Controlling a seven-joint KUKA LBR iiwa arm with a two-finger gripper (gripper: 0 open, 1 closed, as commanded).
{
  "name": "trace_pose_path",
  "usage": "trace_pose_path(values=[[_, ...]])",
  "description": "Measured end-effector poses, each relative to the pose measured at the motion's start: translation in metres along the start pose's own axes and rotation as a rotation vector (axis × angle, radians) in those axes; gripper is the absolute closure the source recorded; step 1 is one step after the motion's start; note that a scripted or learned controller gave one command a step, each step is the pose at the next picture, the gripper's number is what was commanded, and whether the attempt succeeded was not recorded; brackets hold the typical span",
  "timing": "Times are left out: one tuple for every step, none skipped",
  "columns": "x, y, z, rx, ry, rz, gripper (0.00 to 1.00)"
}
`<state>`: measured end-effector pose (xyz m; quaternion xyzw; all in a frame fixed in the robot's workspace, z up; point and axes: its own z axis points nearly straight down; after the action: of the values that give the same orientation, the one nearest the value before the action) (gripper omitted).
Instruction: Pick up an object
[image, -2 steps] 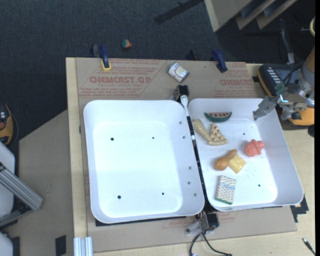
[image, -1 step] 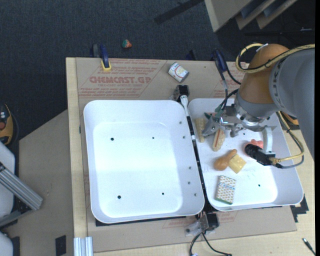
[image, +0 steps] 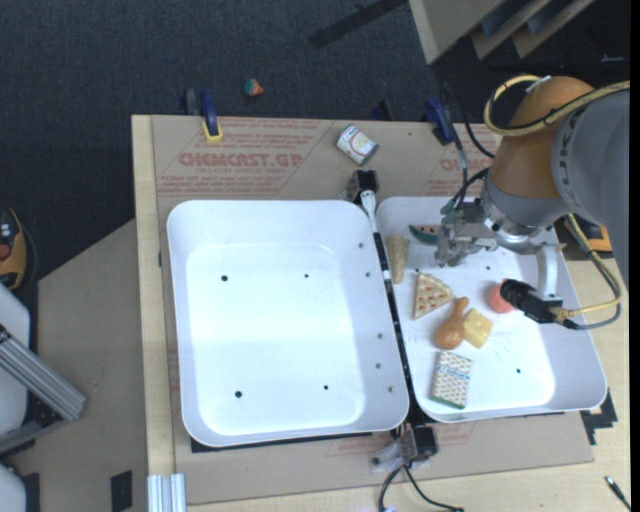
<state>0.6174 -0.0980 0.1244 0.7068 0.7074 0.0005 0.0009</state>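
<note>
Nearest the camera, at the front of the right bin (image: 575, 385), a small rectangular packet (image: 452, 379) with a checked blue, white and green print lay flat. Its print was too small to read. Just behind it sat a pale yellow block (image: 477, 328), touching a tan, pear-shaped piece (image: 453, 321) that leaned toward the bin's middle. Behind those lay a triangular cracker (image: 431, 295), orange-brown with a dotted, waffled face. A small red ball (image: 498, 298) rested to the right, beside a black cable fitting (image: 530, 302). A pale stick (image: 397, 258) lay along the bin's left wall.

Farther back, the gripper (image: 452, 240) hung low over the rear of the right bin, and I could not tell how its jaws stood, since the metal wrist hid them. A thin green and red slice (image: 426, 235) lay just left of it, near the back wall; the cracker lay a little in front of it, apart from it.

The left bin (image: 200, 225) was smooth white plastic with rounded corners and small dark holes. Both bins sat on a brown board (image: 250, 160) printed in red with "CHEMCAST", the rest unclear. On the board behind the bins lay a small white box (image: 356, 144), and two blue clamps (image: 207, 108) gripped its far edge.
</note>
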Motion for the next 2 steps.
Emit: trace_pose_path(values=[[0.0, 0.0, 0.001, 0.001, 0.0, 0.001, 0.0], [-0.007, -0.03, 0.042, 0.01, 0.002, 0.003, 0.0]])
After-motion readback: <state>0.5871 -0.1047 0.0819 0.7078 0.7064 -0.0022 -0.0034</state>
